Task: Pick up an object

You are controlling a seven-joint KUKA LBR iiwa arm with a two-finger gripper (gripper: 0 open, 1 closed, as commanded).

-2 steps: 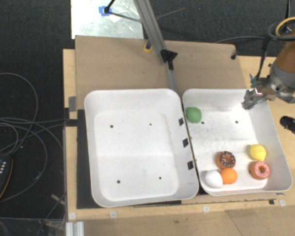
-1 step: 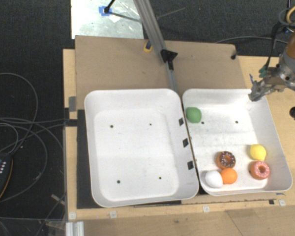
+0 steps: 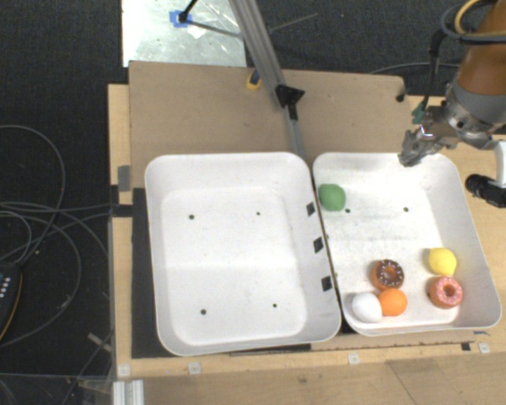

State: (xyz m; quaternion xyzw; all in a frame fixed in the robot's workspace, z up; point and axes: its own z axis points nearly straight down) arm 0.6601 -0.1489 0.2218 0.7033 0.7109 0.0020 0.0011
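Worktop [image 3: 202, 108]: I saw two white bins.
Right bin [image 3: 464, 201]: green ball [image 3: 331, 197] by left wall; other objects near front.
Pincer [image 3: 411, 155]: above far rim; grip unreadable.

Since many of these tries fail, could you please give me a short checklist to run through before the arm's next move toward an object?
1. Gripper carries nothing: ok, it sits at the right bin's far edge.
2. Finger opening: cannot tell.
3. Targets present: ok, green ball, yellow lemon, brown doughnut, pink doughnut, orange ball, white ball.
4. Isolated target: ok, green ball lies alone.
5. Near cluster spacing: not ok, orange and white balls touch.
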